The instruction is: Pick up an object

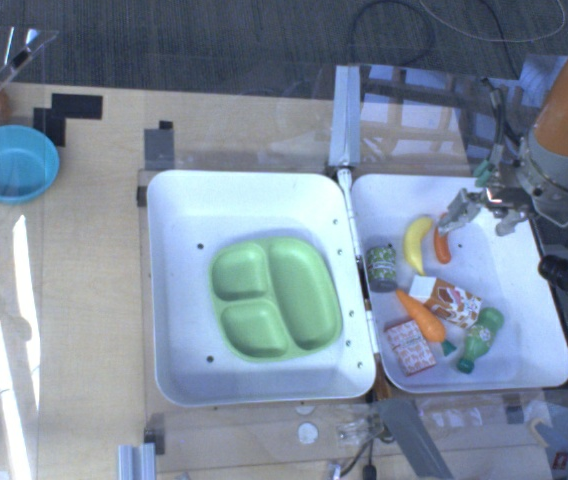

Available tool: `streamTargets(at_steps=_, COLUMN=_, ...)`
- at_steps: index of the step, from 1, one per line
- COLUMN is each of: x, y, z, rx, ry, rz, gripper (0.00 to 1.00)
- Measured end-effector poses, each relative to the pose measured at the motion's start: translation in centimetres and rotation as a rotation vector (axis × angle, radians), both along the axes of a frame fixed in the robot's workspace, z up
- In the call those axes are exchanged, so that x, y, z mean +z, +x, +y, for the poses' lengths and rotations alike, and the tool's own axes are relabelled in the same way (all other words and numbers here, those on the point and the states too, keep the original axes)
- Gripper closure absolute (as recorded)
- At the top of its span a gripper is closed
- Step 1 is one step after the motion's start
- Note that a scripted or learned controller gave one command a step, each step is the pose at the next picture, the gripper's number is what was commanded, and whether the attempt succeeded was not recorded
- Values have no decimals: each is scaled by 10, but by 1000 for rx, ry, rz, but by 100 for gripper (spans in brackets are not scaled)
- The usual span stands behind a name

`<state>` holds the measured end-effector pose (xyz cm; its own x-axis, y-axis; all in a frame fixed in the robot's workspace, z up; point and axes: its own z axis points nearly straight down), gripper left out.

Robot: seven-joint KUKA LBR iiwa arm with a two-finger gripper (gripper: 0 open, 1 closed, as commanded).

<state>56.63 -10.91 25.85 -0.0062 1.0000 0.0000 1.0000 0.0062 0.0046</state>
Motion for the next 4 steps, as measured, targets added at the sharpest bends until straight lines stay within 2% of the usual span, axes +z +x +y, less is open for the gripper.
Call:
streamTargets(at_steps=1, x=-141, y=63, z=-8, rx=-108, ry=0, rz=2, gripper=0)
streamTargets(at_steps=2, x=-128, y=66, z=-7, rx=-105, ry=1, rz=-7, gripper=100)
streamTargets(at_steps=3, x=-128, y=65, z=-7, rx=-105, ry=1, rz=-7, gripper=0)
streamTargets(at_steps=4, x=-116, y=68, z=-5, rx=-101, ry=1, rz=-15, gripper=100)
